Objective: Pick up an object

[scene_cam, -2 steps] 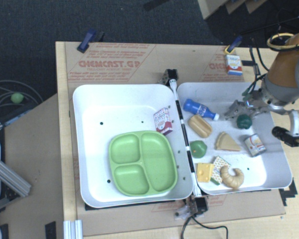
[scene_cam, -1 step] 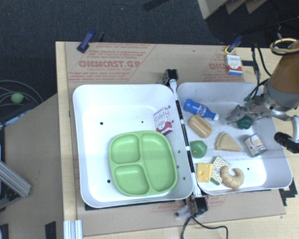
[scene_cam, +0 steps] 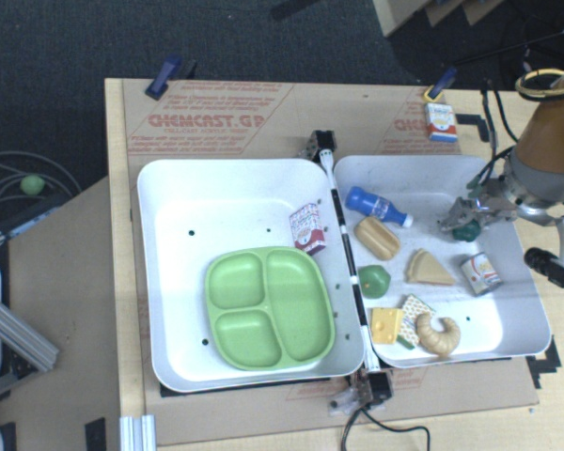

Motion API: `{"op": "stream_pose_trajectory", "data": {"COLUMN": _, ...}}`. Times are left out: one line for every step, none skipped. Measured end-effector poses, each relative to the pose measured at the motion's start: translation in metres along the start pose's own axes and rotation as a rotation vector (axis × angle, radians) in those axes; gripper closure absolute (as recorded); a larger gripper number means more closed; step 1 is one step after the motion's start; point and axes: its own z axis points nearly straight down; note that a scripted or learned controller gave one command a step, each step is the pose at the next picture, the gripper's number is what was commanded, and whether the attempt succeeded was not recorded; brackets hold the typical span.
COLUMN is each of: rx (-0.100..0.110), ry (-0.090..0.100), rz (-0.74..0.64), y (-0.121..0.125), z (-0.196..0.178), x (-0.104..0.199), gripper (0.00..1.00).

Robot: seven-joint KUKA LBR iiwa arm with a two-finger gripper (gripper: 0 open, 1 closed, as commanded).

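Note:
My gripper (scene_cam: pixel 462 220) hangs low over the upper right part of the right bin (scene_cam: pixel 517 332), reaching in from the right edge. A small dark green thing sits right at its tip, and I cannot tell whether it is held. Left of the gripper a blue bottle (scene_cam: pixel 377 205) lies on its side. A small can (scene_cam: pixel 480 273) lies just below the gripper, with a sandwich wedge (scene_cam: pixel 429 269) beside it. A bread roll (scene_cam: pixel 378 239), a green ball (scene_cam: pixel 373 278), a cheese block (scene_cam: pixel 386 325) and a croissant (scene_cam: pixel 440 334) lie further left and lower.
The left bin (scene_cam: pixel 169 252) holds a green divided plate (scene_cam: pixel 266 306) and a red-and-white carton (scene_cam: pixel 306 227). On the bench behind the right bin stands a small box (scene_cam: pixel 440 120). Blue clamps (scene_cam: pixel 164 78) grip the bench's back edge.

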Motion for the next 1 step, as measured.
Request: {"op": "stream_pose_trajectory", "data": {"rx": -0.001, "ry": 0.000, "rz": 0.000, "y": 0.0314, "z": 0.0103, "x": 0.0795, "gripper": 1.00}}
